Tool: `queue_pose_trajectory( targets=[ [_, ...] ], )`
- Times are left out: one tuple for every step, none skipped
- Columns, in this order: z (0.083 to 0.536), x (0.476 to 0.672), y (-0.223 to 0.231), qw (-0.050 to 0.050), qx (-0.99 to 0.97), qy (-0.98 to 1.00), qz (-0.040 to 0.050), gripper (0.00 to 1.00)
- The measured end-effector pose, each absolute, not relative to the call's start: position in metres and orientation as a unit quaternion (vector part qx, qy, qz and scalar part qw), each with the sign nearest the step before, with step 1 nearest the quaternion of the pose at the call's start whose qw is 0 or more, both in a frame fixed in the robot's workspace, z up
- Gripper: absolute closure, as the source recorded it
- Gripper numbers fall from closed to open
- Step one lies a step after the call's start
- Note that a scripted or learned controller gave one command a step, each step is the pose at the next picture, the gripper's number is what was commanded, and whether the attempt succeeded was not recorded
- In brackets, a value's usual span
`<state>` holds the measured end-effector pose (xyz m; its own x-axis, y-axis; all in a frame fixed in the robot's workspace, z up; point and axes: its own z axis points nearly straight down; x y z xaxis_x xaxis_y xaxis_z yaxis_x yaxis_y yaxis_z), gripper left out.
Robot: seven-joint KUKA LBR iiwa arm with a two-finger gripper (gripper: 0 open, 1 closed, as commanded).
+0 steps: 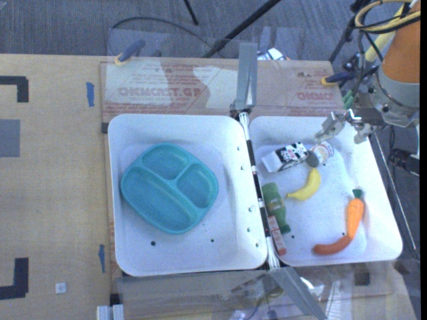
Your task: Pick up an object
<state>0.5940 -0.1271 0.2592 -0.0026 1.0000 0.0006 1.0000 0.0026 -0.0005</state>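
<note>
My gripper [344,127] hangs over the far edge of the right bin [383,199], its two fingers spread apart with nothing between them. Just below and left of it lie a small white cow-patterned carton [288,156] and a small jar [322,153]. A yellow banana [306,186] lies in the bin's middle. A green bottle [274,208] rests along the bin's left wall. An orange carrot [351,224] lies near the right side, with an orange sausage shape [329,247] at its lower end.
The left bin [127,245] holds a teal divided plate [169,187]. A metal divider post [246,79] stands behind the join of the two bins. Cables and the arm's orange band [403,52] crowd the upper right.
</note>
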Motion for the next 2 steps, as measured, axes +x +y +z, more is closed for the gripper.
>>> queue_pose_trajectory(
  targets=[
    [0.142,0.62,-0.127,0.0,-0.683,-0.73,-0.0001,0.0],
    [0.086,0.595,-0.16,-0.001,-0.643,-0.766,-0.0011,0.0]
  ],
)
